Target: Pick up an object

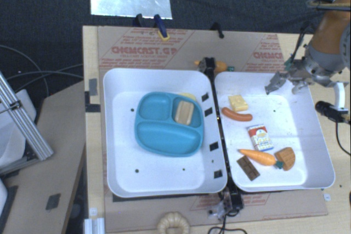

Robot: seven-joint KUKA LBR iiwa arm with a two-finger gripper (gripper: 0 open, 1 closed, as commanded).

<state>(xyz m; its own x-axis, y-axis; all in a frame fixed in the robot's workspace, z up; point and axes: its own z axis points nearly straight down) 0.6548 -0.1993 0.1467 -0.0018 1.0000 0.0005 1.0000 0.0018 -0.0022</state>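
Two white bins are set side by side on a bench. In the left bin (118,172) a blue plate (164,134) with three parts is placed, and a slice of bread (184,113) is laid in its top right part. Something pale yellow (188,96) is tucked just behind the plate.

In the right bin (312,134) six small things are spread out. A block of cheese (238,103) is seen near the top, with a sausage (236,115) just below it. A small red and white box (260,137) is found in the middle. Lower down, a carrot (258,157) is laid between a brown bar (248,167) and a brown cookie (286,158), and the cookie is touched by its tip.

The gripper (286,83) is held over the top right corner of the right bin, well apart from the food. Its two fingers are spread open, and nothing is held between them.
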